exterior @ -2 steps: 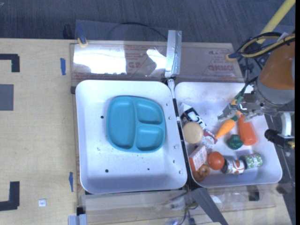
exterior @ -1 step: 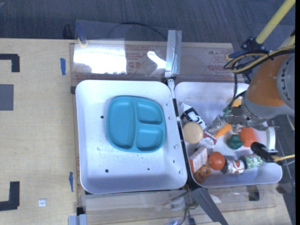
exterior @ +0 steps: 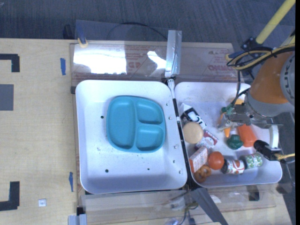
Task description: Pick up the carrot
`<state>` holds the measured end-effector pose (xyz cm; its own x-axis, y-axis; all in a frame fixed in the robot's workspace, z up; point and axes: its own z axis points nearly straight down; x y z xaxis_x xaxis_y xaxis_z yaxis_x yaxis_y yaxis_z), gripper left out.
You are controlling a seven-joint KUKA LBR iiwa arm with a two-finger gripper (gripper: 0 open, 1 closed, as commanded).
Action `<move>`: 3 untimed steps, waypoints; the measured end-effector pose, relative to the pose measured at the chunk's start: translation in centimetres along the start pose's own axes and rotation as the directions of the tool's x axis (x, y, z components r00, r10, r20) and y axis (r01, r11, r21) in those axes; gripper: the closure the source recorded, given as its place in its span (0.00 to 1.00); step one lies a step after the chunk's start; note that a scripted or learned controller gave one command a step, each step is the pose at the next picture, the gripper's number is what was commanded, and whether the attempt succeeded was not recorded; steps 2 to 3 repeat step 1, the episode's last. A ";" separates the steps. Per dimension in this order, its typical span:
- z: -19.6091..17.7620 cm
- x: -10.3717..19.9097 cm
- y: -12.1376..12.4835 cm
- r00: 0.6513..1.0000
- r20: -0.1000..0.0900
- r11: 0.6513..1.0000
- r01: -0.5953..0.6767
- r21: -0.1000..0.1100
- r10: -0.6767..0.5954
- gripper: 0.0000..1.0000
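Clutter crowds the right bin (exterior: 187, 93), where the carrot (exterior: 246, 135), orange with a green top, lies just beside the tool (exterior: 233, 118), whose grip I cannot tell; the arm (exterior: 272, 86) covers it.

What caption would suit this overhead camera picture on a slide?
Grey-and-orange robot arm's claw reaches into the right white bin beside an orange carrot; a blue divided plastic plate sits in the left bin.

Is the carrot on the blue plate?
No, the carrot lies in the right bin, and the blue plate sits in the left bin.
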<state>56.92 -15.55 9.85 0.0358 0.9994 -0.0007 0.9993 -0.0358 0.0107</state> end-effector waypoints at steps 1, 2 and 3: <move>-11.3 -4.0 3.0 0.999 0.003 0.999 0.042 -0.001 -0.042 1.00; -11.3 -4.0 3.0 0.999 0.003 0.999 0.042 -0.001 -0.042 1.00; -11.3 -4.0 3.0 0.999 0.003 0.999 0.042 -0.001 -0.042 1.00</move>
